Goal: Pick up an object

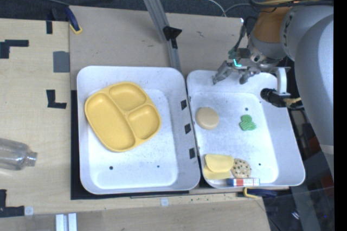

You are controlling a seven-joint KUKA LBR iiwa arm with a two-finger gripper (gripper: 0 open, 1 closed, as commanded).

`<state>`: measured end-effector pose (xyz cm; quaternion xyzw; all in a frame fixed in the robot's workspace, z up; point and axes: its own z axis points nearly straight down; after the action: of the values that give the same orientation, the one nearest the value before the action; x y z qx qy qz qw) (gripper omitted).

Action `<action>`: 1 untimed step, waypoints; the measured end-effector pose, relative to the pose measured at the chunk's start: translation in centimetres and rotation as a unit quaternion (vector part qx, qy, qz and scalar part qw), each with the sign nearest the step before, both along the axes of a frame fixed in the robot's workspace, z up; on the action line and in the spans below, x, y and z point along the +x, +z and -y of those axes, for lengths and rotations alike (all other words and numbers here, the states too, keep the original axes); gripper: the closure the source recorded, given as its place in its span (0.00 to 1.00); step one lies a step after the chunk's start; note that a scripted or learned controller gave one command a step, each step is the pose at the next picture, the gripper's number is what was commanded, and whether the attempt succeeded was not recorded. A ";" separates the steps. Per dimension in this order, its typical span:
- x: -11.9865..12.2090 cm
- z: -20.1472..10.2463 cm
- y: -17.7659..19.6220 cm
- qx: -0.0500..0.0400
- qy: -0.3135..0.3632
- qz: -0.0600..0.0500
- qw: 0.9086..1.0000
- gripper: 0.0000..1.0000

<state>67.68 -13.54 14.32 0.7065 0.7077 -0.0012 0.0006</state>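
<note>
My gripper (234, 75) hangs over the far rim of the right bin (282, 167), jaws spread apart with nothing between them. Nearest to me, just inward over the bin floor, lies the round beige piece (207, 117); it reads as a small domed disc, probably light and rigid, with a smooth top that could slide under a shallow pinch, so I would straddle it across its width and close low on its sides. Off to one side of it, at similar reach, sits the small green item (248, 123); it looks ridged and possibly soft, though the view is too coarse to say what it is, and its small size leaves little margin for a misaligned close. Furthest from me, against the near wall, are the yellow block (218, 164) and the speckled cookie (241, 168), touching or nearly so; the block seems the stoutest grip surface, but the wall and its neighbour crowd finger entry, and the cookie, judged flat and thin, would be hard to take from above. Beyond the dividing rims, the left bin (130, 175) carries a yellow divided plate (122, 115), broad, shallow and too wide for my span except at its edge.
</note>
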 end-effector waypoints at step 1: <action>-3.6 7.0 -5.7 0.000 -0.003 -0.002 1.000 0.00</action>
<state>64.09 -20.52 8.61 0.7089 0.7053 -0.0026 -0.0009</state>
